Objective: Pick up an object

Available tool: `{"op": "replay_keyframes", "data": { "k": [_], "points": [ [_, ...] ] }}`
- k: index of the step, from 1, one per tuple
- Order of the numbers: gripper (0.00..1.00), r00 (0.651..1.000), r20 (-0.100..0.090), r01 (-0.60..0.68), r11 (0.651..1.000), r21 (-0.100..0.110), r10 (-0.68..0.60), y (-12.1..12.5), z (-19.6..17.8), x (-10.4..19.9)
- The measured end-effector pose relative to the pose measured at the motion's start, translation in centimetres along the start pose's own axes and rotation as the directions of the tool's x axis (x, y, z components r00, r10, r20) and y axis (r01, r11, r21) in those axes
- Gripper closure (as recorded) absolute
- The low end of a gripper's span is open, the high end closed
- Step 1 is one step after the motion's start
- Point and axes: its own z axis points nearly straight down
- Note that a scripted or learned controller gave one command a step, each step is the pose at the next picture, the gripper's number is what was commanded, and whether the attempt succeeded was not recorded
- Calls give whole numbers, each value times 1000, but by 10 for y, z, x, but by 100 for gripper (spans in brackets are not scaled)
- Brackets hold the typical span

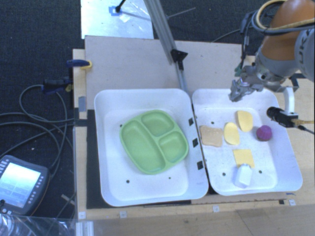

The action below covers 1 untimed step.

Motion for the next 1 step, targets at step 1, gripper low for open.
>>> {"op": "replay_keyframes", "data": {
  "k": [1],
  "points": [
    [100, 1000, 1, -1, 1000, 1, 1, -5, 5, 48]
  ]
}}
